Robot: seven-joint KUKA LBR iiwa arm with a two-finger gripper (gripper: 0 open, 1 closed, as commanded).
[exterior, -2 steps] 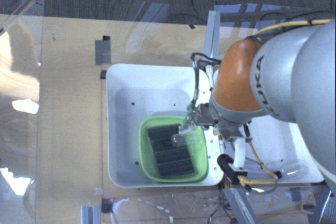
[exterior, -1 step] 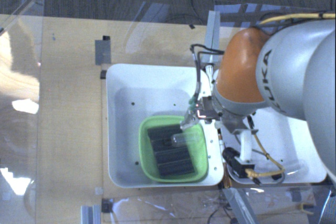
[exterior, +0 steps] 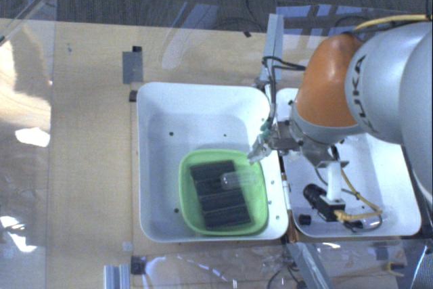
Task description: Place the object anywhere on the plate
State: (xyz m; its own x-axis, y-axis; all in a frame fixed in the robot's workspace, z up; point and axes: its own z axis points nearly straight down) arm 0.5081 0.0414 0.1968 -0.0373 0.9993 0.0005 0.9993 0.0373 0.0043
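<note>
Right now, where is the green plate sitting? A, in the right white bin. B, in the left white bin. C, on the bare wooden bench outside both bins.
B: the green plate lies in the near part of the left white bin, with a dark ribbed object lying on it, while the right white bin sits under the arm.

The grey arm (exterior: 396,84) bears dark lettering at its left edge, apparently reading "KUKA", partly cut off.
</note>
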